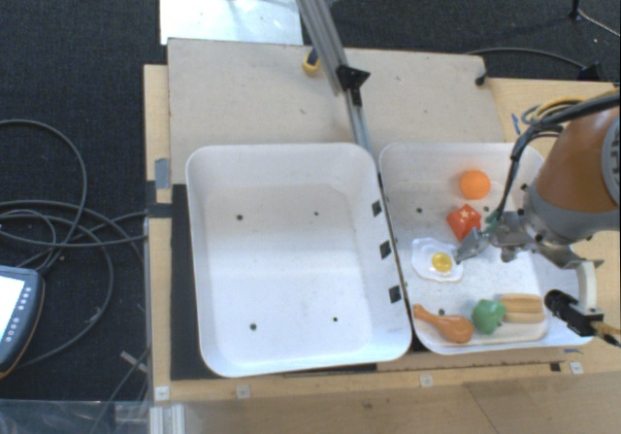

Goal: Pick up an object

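Toy foods lie in the right bin (403, 170): an orange ball (474, 183) near its far edge, a red block (464, 221), a fried egg (437, 262), and a drumstick (443, 322), green piece (488, 315) and hot dog (522, 308) along its near edge. Bench (252, 92) stands on dark carpet (78, 53) with cables (68, 228). Gripper (472, 247) hangs between block and egg; whether its jaws are parted or closed, I cannot tell.
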Motion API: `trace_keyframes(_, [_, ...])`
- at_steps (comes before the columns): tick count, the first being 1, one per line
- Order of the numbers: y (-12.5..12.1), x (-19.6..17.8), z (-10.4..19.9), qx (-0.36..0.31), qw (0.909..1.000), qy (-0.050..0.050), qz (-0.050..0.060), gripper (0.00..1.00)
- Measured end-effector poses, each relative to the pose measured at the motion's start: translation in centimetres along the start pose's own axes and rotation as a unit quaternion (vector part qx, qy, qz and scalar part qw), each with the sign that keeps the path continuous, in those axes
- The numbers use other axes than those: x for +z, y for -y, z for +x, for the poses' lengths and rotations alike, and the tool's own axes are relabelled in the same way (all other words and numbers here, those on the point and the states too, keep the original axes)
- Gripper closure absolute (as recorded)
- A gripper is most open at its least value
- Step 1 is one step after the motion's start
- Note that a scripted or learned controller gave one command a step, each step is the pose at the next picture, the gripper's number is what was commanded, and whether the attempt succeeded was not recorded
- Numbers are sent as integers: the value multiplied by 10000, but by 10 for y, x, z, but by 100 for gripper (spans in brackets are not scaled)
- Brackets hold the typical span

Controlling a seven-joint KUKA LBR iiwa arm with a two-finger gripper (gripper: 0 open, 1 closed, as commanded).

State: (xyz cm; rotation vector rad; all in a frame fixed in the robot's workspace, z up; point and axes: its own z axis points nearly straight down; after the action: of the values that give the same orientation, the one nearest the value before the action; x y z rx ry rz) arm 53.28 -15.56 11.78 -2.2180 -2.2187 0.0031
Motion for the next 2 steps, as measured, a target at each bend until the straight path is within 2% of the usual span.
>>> trace_keyframes(1, [-1, -14, -1, 4, 10000, 8, -31, 100])
trace_keyframes(2, [-1, -58, -4, -10, 10000, 17, -49, 100])
